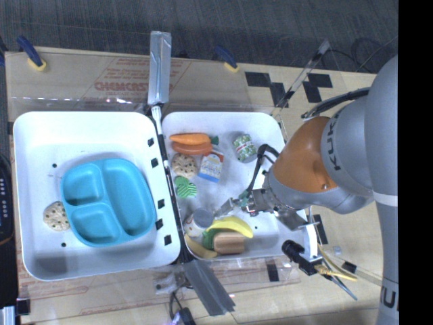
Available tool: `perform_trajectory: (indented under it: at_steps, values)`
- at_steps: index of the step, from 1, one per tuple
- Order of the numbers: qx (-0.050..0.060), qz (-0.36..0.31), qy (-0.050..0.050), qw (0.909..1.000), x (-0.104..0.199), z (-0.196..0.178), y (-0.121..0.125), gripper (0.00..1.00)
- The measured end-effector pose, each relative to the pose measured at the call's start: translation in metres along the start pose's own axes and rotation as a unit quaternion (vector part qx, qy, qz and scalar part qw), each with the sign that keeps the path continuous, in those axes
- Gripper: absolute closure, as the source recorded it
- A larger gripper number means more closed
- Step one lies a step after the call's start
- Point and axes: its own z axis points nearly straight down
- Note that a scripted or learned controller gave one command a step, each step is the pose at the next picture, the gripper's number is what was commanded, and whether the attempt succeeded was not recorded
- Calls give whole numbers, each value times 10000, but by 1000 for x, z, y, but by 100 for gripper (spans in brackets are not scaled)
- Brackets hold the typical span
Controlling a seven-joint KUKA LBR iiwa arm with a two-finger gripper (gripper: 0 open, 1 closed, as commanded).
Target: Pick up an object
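Arm [352, 161]: grey KUKA with an orange band above the wrist, reaching in from the right over the right bin's right rim.
Left bin [30, 181]: shallow, white, on the left of the bench.
Right bin [260, 124]: shallow, white, just beside the left bin; holds the toy food.
Divided plate [106, 200]: blue, three compartments, lying flat in the middle of the left bin.
Gripper [233, 204]: low over the near half of the right bin, pointing left, just above the banana; whether its fingers stand wide or narrow I cannot tell, and nothing is seen held between them.
Banana [231, 226]: yellow, at the near edge of the right bin, lying on a brown block.
Carrot [190, 143]: orange, at the far left of the right bin.
Carton [211, 167]: small, blue and white with a red top, middle of the right bin, just right of the right-bin cookie.
Can [244, 147]: small, green-labelled, tilted, far right of the right bin.
Left-bin cookie [56, 216]: chocolate-chip, touching the plate's left edge.
Right-bin cookie [183, 164]: just near of the carrot.
Green striped piece [186, 187]: small, against the right bin's left wall; kind unclear.
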Motion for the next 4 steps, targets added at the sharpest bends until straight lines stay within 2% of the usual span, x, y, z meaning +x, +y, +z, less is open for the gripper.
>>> perform_trajectory:
  at_steps: [1,2,3,4]
  values:
    - [12,-210,13,9998,7,0,0,0]
    - [66,613,3,9981,4,8,62,0]
    - [63,454,0,9989,-37,6,-4,0]
    - [56,-139,4,9999,-25,6,-7,0]
